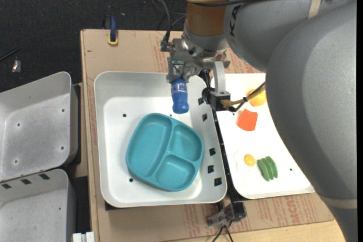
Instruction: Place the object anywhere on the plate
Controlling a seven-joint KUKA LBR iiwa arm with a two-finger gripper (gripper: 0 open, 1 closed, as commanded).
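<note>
In the left bin (108, 139) lies a teal divided plate (164, 151) with three compartments, resting flat near the bin's middle and toward its front. Just above the plate's far edge hangs a blue bottle (180, 97), upright with its top up among the fingers of the gripper (180, 77), which look closed on its upper part; its lower end appears clear of the bin floor and not yet over the plate. The step in hand reads as the carry, with the placing not yet done. The next move seemingly calls for a short shift toward the camera so the bottle stands over a compartment, then a lowering and release; a tall narrow bottle may topple or roll against a divider ridge. To the right, the second bin (283, 185) holds an orange piece (247, 120), a yellow piece (257, 98), a small yellow item (249, 160) and green pods (267, 168), well apart from the plate.
</note>
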